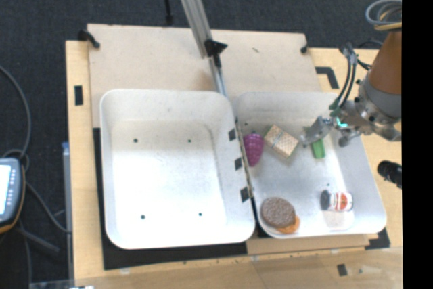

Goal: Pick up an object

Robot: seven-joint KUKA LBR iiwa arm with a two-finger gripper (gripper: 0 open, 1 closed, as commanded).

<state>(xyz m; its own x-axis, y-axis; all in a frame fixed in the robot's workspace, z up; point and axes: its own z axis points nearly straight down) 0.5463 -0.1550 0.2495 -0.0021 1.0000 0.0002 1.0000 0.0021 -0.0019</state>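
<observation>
in the camera view, your gripper (318, 135) hung over the right bin (358, 172), just above a green object (318, 149), likely lining up a pick. you couldn't tell whether the claw was released or clenched. a tan block (281, 141) lay beside it.

The grey arm (382, 88) with its orange band is reaching in from the right, wrist angling down and leftward, its hand (316, 135) hanging low; its finger state is unclear
</observation>
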